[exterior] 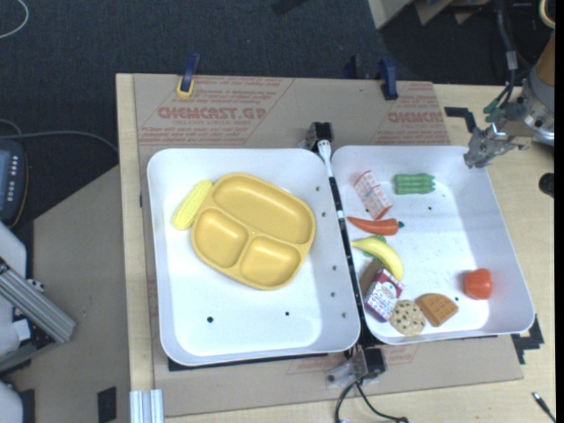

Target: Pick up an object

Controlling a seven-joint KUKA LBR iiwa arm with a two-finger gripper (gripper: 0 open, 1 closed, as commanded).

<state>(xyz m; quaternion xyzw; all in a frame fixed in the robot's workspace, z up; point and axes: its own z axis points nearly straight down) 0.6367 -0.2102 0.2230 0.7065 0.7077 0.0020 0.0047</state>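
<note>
Green pod [413,183] — long axis left-right — is seen lower left of the hand [484,151], upper right of frame; the hand's state cannot be told.

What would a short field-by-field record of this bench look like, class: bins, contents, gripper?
left bin: yellow divided tray, corn cob beside it
right bin: green item, wrapped packet, red chilli, banana, maroon packet, cookie, waffle, tomato
gripper: above the right bin's far right corner, holding nothing visible
</note>
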